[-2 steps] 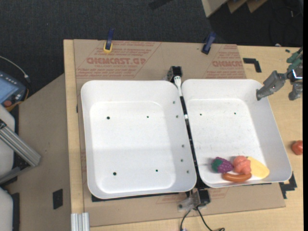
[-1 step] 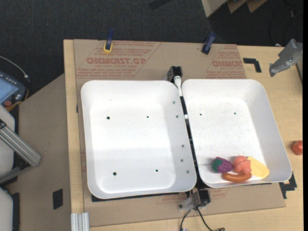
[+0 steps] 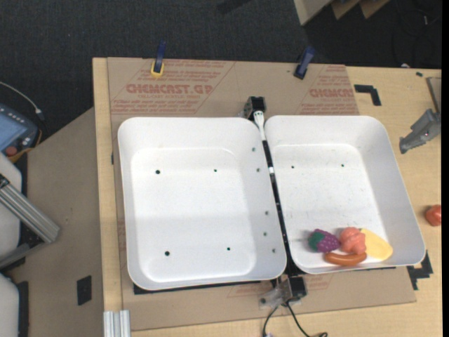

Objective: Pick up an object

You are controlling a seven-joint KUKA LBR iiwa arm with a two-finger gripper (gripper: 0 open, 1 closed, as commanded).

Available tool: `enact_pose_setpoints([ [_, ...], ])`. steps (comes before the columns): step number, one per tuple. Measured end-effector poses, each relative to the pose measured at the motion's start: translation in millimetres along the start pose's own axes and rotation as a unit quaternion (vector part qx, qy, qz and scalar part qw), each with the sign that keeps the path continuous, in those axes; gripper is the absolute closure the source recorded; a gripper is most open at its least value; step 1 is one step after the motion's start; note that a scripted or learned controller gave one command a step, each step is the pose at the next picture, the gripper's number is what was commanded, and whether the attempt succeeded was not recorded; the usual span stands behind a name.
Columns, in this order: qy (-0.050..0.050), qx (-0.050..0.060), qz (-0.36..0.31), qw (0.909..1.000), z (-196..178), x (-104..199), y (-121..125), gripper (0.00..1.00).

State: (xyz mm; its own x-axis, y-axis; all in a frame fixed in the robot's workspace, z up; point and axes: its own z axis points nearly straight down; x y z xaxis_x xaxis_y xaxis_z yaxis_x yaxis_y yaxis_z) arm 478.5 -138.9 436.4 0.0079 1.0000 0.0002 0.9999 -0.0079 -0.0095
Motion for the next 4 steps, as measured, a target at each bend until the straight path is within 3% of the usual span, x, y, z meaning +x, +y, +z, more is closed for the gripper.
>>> enact_pose_setpoints([
  [1, -0.001, -0.012, -0.006, 0.9999, -105, 40, 0, 0.00],
  [2, 0.000, -0.001, -0.002, 1.0000, -31, -5, 0, 0.00],
  [3, -0.002, -0.011, -0.005, 0.9999, -103, 15, 0, 0.00],
  [4, 0.000, 0.000, 0.000, 1.0000, -5, -55, 0, 0.00],
])
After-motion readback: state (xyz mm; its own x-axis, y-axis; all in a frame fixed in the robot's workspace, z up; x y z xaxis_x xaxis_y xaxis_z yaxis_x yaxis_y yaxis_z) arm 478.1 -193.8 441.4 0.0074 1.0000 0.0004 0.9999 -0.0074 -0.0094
